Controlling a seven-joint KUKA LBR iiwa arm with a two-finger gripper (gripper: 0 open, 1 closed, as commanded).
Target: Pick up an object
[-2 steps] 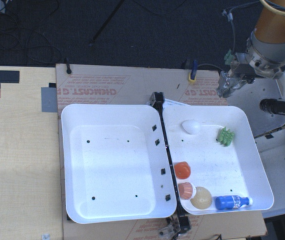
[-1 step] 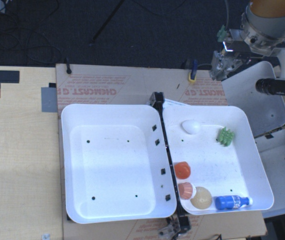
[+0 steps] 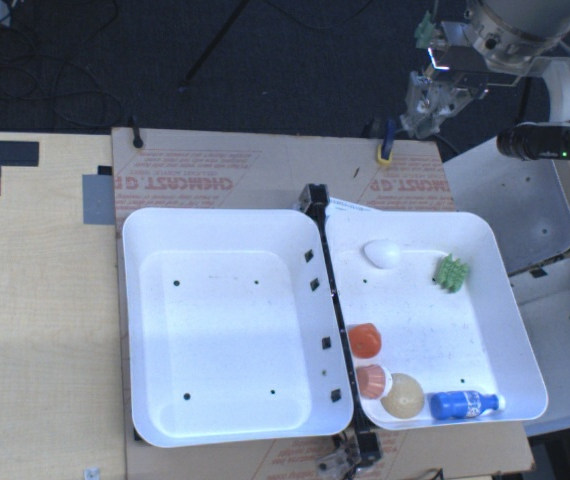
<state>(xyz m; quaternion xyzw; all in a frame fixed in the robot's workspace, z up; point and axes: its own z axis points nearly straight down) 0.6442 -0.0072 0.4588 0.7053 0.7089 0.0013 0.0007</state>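
Camera view: wooden bench (image 3: 35,298) bears cardboard sheet (image 3: 265,173), dark floor (image 3: 215,48) behind.

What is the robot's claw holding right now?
It cannot be told for sure. The gripper hangs high above the far edge of the bench, away from the toys in the right bin, and no object shows between its tips.

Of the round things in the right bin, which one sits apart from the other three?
The white egg-shaped object, alone near the bin's far side. The orange ball, pink ball and tan ball cluster at the near edge.
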